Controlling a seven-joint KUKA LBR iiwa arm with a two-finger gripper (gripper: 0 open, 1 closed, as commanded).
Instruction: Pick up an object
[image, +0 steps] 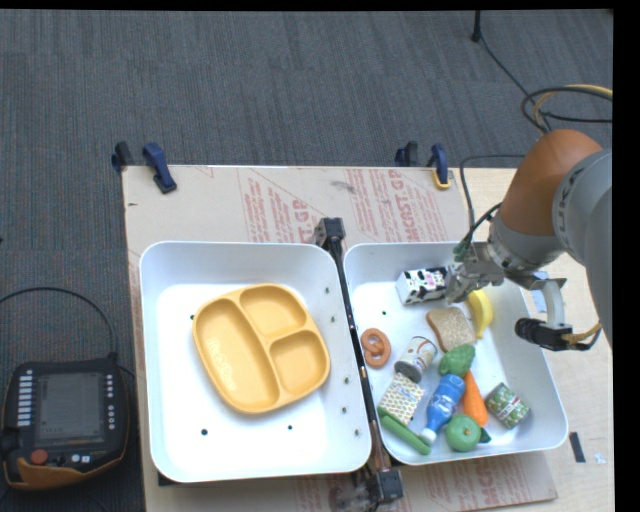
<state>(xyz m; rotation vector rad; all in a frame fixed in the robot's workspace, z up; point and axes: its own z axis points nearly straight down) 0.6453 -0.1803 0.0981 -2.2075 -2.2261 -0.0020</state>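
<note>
The gripper (470, 277) sits low over the upper part of the right bin (548, 385), reaching in from three o'clock beneath the arm's orange band (545, 185). Whether it is clenched or released I cannot tell, since the wrist covers that part. Just beside it at nine o'clock lies a black-and-white cow-patterned carton (421, 284), close enough that it may be touching. At five o'clock from the gripper rests a banana (482, 311), and just left of that a slice of bread (451, 326).

Further down the bin, at six o'clock, come a green broccoli piece (458, 359), a small can (417, 353) and a pretzel (375, 345) toward the bin's left wall. Below these sit a carrot (474, 399), a blue bottle (441, 403), a patterned pouch (401, 398), a green apple (463, 433), a green pod (405, 433) and a green can (508, 405) at the right.

Out at nine o'clock, the left bin (170, 400) holds a yellow divided plate (262, 346). A handheld controller (65, 410) lies on the floor at the far left.
</note>
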